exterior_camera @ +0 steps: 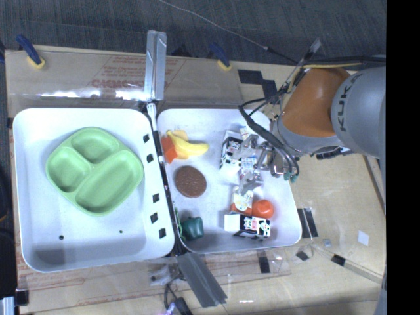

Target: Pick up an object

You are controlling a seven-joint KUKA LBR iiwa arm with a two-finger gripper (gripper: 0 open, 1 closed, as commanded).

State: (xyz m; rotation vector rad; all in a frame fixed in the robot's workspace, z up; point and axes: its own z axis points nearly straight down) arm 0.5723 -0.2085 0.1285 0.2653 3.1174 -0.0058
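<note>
An object to pick up has several candidates in the right-hand shallow white plastic bin [216,231], and the likeliest is the small cluster just below the end effector [249,169]: a round orange-red toy [262,209] touching a little white carton printed with black cow patches [249,226]. In the camera view the end effector hangs low over the right half of that bin, a clutter of metal and cable under the grey arm [357,110] with its orange band; whether it is apart or together I cannot tell, and nothing can be seen clamped in it. Just up and to its left lies another small black-and-white printed box [231,148]; farther left sit a yellow banana-shaped toy [188,147] with an orange piece against it, and a flat brown round disc [190,181]; down and well to the left, a dark green lump [192,226] rests by the bin's near wall. The left-hand white bin [39,254], well away across the divider, carries a pale green three-compartment plate [95,169]. The main risk, as I judge it, is crowding: the orange toy and the carton touch, so a descent there could wedge on both or push one aside. The round toy may also squirt out of a closing grip, and the nearby right wall leaves little room for a sideways correction.
</note>
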